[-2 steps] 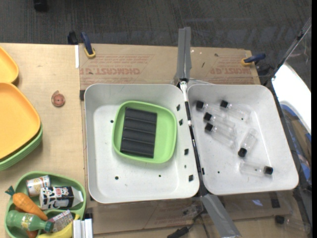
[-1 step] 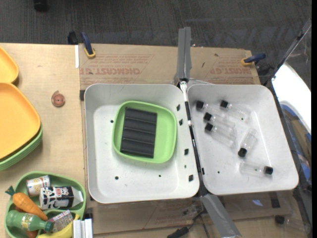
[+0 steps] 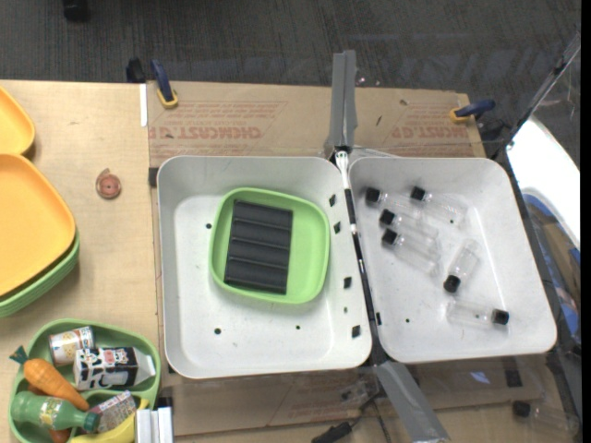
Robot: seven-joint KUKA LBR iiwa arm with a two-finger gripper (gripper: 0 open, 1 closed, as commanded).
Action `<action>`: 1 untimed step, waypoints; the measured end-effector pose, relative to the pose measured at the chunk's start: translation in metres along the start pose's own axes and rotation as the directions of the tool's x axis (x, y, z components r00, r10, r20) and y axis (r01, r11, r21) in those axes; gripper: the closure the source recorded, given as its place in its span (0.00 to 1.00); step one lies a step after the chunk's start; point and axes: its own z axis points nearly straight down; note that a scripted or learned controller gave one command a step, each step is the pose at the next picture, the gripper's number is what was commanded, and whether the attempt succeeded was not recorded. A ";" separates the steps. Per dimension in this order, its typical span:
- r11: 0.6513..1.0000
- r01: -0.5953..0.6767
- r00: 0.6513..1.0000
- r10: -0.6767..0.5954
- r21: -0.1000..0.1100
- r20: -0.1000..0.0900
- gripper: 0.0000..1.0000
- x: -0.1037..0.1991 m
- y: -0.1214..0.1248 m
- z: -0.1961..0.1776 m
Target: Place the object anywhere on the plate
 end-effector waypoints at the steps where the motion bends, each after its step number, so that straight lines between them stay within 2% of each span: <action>1: 1.000 -0.001 1.000 0.001 0.000 0.000 0.00 0.032 0.006 0.000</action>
